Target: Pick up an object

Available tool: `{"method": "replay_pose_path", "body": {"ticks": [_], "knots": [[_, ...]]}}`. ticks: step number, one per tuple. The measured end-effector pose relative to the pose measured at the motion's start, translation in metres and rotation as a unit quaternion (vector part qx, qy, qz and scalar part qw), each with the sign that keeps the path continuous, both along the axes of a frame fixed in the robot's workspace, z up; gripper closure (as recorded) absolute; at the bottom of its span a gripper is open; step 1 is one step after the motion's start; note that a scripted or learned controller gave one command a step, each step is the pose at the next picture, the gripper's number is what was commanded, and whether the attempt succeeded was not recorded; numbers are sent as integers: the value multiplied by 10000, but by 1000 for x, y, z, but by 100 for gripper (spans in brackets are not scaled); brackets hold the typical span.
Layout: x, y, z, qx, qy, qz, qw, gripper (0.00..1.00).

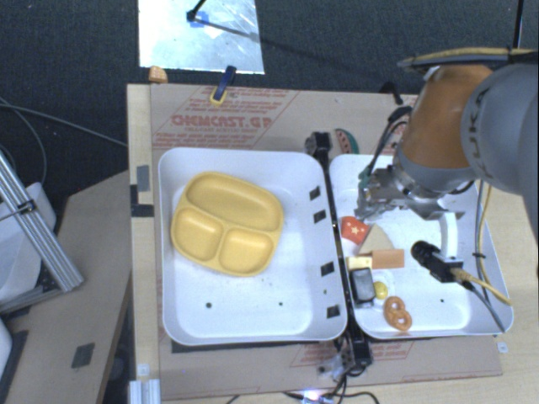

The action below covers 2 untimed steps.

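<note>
Grey arm with the orange band point(450, 120) comes in from the right and sits over the upper half of the right shallow white bin point(484, 297). Two-finger gripper point(368, 207) is low near that bin's left wall, pointing down at the object pile. Can't tell if it is released or clenched; nothing visibly in its grasp.

Right bin contents, all along the left wall, lower half:
- red wedge-shaped piece with a white mark point(354, 229), just below the gripper tip, whether touching I can't tell
- tan flat block with an orange end point(383, 258), just below the red piece
- small black rectangular item point(364, 285) against the left wall
- small yellow ball point(381, 290) beside the black item
- brown pretzel-shaped toy point(397, 313) near the bottom edge

Left shallow white bin point(194, 318) holds a yellow three-compartment plastic tray point(227, 222), upper-left of centre, sitting flat.

Both bins rest on a brown cardboard sheet with red print point(227, 118).
</note>
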<state>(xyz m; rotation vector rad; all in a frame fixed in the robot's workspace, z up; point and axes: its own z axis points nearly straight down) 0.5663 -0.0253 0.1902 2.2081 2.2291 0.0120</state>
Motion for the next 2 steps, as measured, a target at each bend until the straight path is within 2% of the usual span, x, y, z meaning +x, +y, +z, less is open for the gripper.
{"method": "replay_pose_path", "body": {"ticks": [1,2], "knots": [[-23,65,30,4,21,9,10000,100],[-23,60,28,-9,30,-34,10000,0]]}}
